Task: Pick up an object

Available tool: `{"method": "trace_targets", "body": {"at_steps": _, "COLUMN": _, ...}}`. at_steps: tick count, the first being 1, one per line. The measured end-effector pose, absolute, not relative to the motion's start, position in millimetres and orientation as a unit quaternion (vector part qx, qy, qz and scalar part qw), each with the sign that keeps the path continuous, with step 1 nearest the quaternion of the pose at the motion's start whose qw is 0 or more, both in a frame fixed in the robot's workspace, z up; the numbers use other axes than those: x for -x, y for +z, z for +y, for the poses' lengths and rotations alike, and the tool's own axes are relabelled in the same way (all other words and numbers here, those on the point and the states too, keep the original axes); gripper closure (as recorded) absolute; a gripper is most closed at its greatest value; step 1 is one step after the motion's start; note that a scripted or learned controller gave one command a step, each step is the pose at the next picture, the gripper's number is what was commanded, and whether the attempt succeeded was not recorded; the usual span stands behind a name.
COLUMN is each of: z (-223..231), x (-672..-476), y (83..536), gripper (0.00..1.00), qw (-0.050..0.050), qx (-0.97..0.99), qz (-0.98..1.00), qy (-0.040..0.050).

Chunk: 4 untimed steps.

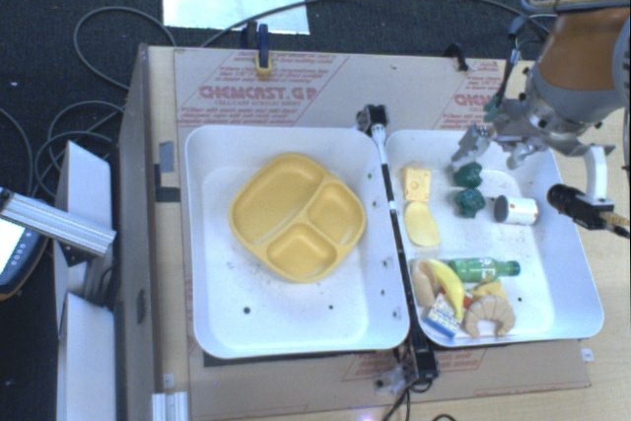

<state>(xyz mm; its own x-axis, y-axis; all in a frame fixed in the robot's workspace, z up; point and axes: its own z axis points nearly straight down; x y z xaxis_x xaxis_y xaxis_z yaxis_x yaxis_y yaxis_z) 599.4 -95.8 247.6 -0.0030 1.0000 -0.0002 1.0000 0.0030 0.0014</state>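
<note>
The claw (pixel 496 145) hangs over the right bin's (pixel 582 286) far end, just above two green toys (pixel 468 188), apparently choosing one; whether it's apart or together, I cannot tell.

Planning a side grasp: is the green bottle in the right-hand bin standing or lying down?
Lying down. The green bottle rests on its side in the right bin, cap pointing to the view's right, beside the banana.

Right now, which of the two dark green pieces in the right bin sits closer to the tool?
The upper green piece, just below the tool; the other green piece lies farther down, beside the white cylinder.
</note>
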Motion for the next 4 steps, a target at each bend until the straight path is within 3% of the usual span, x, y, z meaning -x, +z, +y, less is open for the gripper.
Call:
{"method": "trace_targets", "body": {"at_steps": 1, "z": -121.6, "x": -585.2, "y": 192.0, "gripper": 0.00, "qw": 0.000, "qx": -0.707, "qz": 0.708, "qy": 0.0000}}
{"method": "trace_targets", "body": {"at_steps": 2, "z": -89.1, "x": -530.0, "y": 84.3, "gripper": 0.00, "qw": 0.000, "qx": -0.707, "qz": 0.708, "qy": 0.0005}}
{"method": "trace_targets", "body": {"at_steps": 3, "z": -95.9, "x": -641.3, "y": 158.3, "gripper": 0.00, "qw": 0.002, "qx": -0.706, "qz": 0.708, "qy": 0.0013}}
{"method": "trace_targets", "body": {"at_steps": 4, "z": -127.5, "x": -630.3, "y": 150.8, "gripper": 0.00, "qw": 0.001, "qx": -0.707, "qz": 0.708, "qy": 0.0004}}
